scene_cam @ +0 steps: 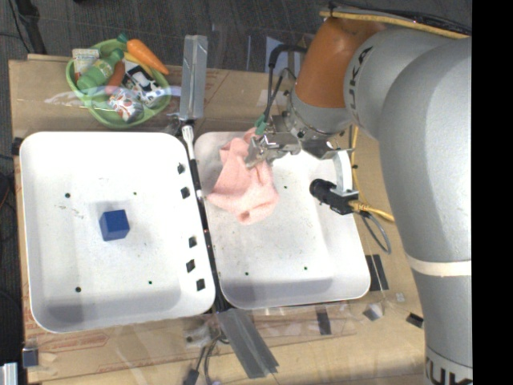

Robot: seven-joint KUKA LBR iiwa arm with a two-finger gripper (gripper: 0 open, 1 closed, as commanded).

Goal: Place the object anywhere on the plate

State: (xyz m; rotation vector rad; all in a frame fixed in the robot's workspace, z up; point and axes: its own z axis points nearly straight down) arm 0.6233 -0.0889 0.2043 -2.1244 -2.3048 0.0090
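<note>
One big grey arm dominates the right side, orange band up top, wrist bent down over the far end of the right bin. Next door sits the left bin, the two touching along a shared rim.

And there's the likely target: a pink cloth, rumpled in a loose heap in the right bin's upper left corner, close to the dividing rim. By its look it's light, soft and floppy. It will sag and drape from wherever it is pinched, and a shallow nip could slip off. The best hold is probably a raised fold near its top edge, taken deep enough to gather more than one layer.

Behind the left bin, off on the bench, is a green bowl piled with toy food, a toy carrot poking out. A small blue cube rests alone on the left bin's floor, well apart from the action.

Smallest of all is the gripper, right at the cloth's upper right corner, metal overlapping pink. Is it clamped on the fabric or merely resting against it? That cannot be told from this angle, because the wrist crowds the spot. How the cloth's folds lie underneath is also hidden, and which surface is meant as the plate is hard to settle.
</note>
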